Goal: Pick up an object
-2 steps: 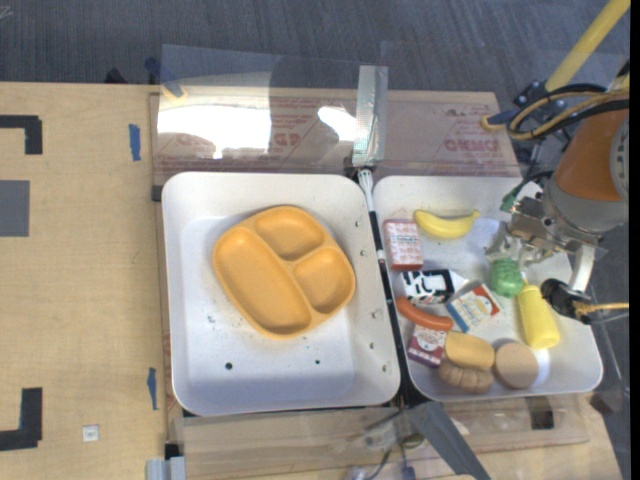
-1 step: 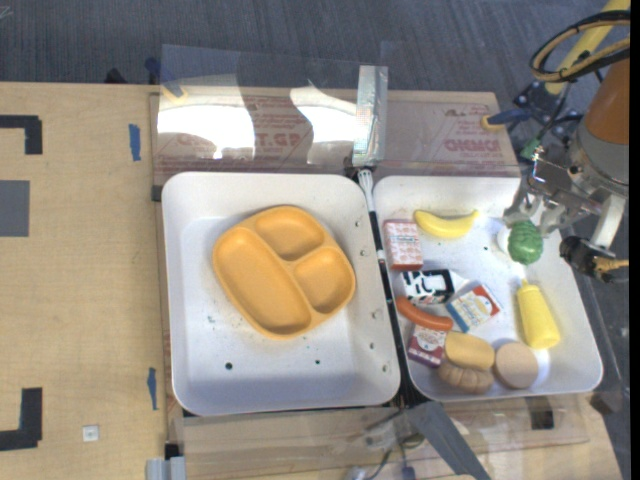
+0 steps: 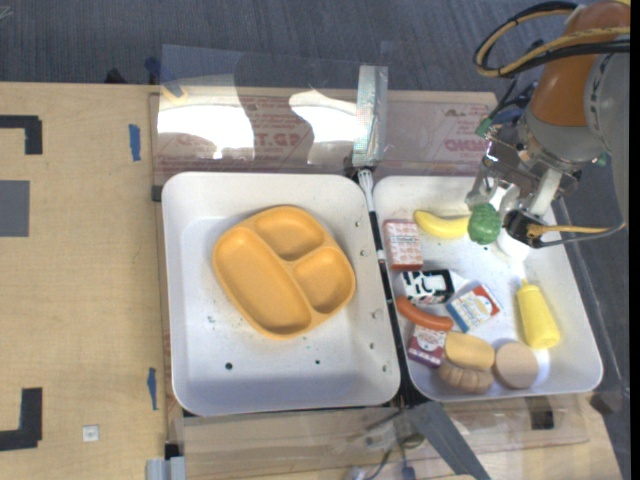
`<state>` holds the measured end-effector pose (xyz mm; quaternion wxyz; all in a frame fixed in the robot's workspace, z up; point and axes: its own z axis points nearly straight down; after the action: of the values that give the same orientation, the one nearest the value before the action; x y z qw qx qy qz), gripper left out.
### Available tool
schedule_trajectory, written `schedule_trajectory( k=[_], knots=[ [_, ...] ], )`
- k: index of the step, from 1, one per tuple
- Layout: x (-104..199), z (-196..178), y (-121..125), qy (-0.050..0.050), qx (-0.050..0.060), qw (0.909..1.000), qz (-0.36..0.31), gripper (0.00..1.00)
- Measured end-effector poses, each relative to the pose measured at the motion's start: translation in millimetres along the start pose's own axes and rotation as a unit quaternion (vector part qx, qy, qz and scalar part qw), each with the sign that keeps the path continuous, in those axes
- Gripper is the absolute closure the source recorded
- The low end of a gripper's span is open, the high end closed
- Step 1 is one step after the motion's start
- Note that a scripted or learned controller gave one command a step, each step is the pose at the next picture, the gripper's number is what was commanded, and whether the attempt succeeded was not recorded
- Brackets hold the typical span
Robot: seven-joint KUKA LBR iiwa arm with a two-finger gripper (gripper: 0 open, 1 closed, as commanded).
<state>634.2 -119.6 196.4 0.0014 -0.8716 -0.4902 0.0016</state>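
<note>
End effector (image 3: 497,211) is at the far end of the right bin (image 3: 585,353), fingers pinching the green piece (image 3: 484,224), which hangs just above the bin floor beside the banana (image 3: 441,225). The grip looks shallow to me, caught on the top edge, so a quick lift could shake it loose. If it drops, it likely lands on the banana or the carton (image 3: 403,243) and rolls. The left bin (image 3: 190,368) carries the orange tray (image 3: 284,269).

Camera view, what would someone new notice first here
The orange divided plate stands out, lying alone in the left bin. The right bin is crowded with toy food, including a banana and a yellow bottle. Over its far corner the gripper hangs by a green object.
</note>
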Motion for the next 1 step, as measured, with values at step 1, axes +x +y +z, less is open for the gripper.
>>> schedule_trajectory(
  k=[1],
  knots=[
    [21.4, -14.4, -0.5, 0.001, -0.002, 0.9821, 0.188, 1.00]
  ],
)
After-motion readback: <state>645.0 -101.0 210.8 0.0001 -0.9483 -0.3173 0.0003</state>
